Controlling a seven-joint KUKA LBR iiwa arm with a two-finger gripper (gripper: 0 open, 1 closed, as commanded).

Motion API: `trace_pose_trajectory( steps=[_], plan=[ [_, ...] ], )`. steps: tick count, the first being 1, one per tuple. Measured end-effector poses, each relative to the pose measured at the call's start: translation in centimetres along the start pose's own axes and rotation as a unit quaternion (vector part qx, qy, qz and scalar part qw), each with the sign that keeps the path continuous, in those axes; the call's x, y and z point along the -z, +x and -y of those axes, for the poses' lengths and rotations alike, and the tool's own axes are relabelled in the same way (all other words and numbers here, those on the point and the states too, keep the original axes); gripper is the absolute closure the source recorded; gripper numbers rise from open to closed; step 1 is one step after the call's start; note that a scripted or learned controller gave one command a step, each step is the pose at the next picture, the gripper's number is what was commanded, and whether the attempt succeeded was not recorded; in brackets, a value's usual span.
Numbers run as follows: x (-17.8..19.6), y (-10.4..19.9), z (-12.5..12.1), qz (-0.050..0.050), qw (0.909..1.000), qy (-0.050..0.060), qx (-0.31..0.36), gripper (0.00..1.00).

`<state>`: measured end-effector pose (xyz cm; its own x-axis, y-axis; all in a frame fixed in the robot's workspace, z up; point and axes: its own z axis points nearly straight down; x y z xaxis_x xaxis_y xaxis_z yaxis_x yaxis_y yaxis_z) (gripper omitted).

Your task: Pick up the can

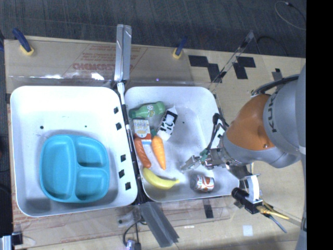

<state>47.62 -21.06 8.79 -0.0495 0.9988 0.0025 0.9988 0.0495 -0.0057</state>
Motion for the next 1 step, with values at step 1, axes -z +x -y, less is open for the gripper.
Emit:
trace_pose_trajectory(
  steps=[1],
  plan=[
    [0.0,-0.02,0.01,0.0,1.0,0.0,0.008,0.0]
  ],
)
